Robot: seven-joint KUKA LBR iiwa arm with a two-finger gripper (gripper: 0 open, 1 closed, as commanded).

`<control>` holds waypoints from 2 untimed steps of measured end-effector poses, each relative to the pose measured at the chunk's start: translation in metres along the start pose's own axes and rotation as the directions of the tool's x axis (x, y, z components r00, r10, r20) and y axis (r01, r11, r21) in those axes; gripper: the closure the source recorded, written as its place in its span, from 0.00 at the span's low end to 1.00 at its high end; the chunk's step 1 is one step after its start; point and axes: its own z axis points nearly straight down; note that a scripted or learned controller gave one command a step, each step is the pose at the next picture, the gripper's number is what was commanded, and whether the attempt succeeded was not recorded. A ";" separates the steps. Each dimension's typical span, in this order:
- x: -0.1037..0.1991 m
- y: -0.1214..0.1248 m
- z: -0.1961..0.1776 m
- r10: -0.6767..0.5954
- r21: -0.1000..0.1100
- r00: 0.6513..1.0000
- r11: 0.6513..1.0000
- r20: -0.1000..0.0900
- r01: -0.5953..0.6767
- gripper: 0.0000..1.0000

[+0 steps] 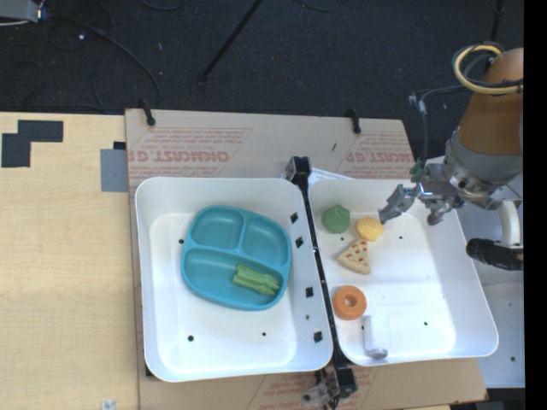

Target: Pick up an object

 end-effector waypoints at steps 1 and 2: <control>0.000 0.002 -0.007 -0.002 -0.012 1.000 1.000 0.002 0.002 0.00; -0.007 0.008 0.051 -0.001 -0.008 1.000 1.000 0.002 0.002 0.00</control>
